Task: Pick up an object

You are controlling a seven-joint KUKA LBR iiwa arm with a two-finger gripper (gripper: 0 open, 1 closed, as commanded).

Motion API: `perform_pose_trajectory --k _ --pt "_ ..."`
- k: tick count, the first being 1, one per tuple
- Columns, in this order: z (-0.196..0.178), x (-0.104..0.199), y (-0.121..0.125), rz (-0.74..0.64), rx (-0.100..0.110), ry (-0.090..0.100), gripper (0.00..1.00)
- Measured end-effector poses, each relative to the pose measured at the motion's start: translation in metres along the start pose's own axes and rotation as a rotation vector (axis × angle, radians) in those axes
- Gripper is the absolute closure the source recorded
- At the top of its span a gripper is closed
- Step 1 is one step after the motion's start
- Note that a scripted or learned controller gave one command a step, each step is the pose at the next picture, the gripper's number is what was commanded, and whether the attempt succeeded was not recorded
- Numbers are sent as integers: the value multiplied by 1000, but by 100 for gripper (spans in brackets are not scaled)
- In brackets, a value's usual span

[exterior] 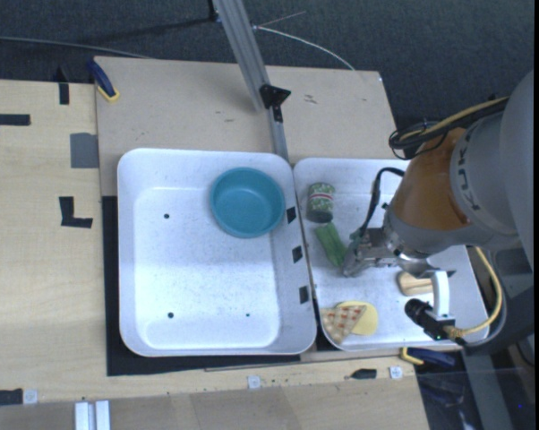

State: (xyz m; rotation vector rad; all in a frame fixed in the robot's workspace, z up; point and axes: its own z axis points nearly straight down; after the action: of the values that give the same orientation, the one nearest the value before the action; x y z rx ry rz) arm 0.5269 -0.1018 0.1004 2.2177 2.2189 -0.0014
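My gripper (357,258) is low in the right bin (341,339), reaching in from the right under the orange wrist band. Its tip sits right beside the lower end of a green stick-shaped object (331,243). Touching or apart, I cannot tell. A small round green-and-grey can (320,202) lies just above the green stick. A yellow wedge with a waffle pattern (347,319) rests near the bin's front edge. A beige block (414,284) lies to the right of the gripper.
A blue bowl (246,202) sits at the upper right of the left bin (162,330). A slanted metal pole (248,52) comes down to the divider between the bins. The arm's body covers the right bin's right side.
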Motion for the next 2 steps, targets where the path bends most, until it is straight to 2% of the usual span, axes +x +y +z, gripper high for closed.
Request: perform_pose_trajectory --k 1,2 --pt "-55 -4 10 -1 0 3 100" --pt "-118 -6 8 -1 -2 3 100"
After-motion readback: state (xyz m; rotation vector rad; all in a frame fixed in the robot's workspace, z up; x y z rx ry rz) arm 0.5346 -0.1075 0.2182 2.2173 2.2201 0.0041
